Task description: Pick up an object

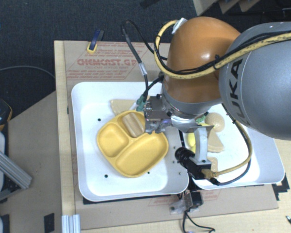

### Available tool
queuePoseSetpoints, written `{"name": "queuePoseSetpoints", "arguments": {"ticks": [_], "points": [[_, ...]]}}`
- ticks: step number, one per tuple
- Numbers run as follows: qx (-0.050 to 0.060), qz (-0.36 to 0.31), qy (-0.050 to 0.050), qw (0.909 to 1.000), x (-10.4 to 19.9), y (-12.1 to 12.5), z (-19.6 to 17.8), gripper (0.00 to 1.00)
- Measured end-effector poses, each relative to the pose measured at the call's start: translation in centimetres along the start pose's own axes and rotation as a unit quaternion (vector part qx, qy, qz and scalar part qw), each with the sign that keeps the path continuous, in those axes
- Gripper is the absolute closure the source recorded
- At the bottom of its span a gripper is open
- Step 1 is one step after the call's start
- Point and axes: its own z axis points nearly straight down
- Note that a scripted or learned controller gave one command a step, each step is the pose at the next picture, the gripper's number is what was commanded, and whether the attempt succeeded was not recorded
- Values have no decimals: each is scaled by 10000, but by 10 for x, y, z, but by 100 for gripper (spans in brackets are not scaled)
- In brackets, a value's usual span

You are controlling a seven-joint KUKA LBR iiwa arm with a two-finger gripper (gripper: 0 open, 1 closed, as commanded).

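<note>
Yellow divided tray [132, 147] lies flat in the left bin [85, 130], a tan block [133, 124] in one compartment, and the claw [154, 121] sits low over its rim, presumably to grasp it, though whether it is parted or closed I cannot tell.

To the left of my fingers the white bin [85, 144] rests on a brown board [106, 59] with red lettering; a blue and yellow clip [94, 41] sits at its far edge, and dark carpet [48, 13] lies beyond, crossed by a thin cable [19, 71]
</note>
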Motion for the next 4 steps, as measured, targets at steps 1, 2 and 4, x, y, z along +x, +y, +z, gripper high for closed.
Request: {"name": "queuePoseSetpoints", "arguments": {"ticks": [1, 2, 4], "points": [[51, -15, -10, 10000, 64, 23, 60, 100], [21, 13, -6, 10000, 61, 24, 46, 100], [55, -8, -10, 10000, 78, 72, 77, 100]]}}
